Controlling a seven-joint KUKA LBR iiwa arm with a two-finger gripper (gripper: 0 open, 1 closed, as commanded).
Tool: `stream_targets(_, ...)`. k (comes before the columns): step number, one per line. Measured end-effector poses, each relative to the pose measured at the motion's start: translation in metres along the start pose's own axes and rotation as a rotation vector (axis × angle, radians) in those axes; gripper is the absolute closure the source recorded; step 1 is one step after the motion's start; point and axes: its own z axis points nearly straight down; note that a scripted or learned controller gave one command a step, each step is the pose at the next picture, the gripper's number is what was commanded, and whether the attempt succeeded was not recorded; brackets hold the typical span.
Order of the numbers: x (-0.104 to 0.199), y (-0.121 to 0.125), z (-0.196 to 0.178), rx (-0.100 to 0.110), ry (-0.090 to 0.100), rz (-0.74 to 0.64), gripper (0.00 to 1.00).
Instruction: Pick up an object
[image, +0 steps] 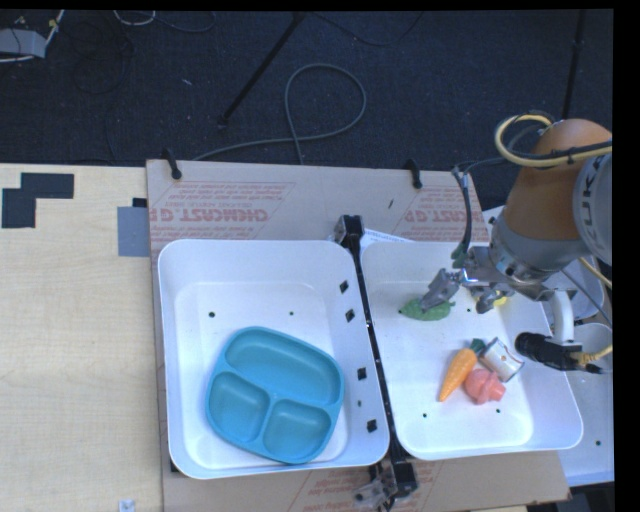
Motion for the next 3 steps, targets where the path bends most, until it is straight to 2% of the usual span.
stream_targets(1,0.0,0.003,-0.008,-0.013,-0.001,-0.002,0.0)
stream_targets(2,-0.001,0.008,0.037,-0.01,-0.002,-0.001,0.0)
stream_targets(3,-0.001,0.0,0.099,-0.007,-0.001,-0.001,0.0)
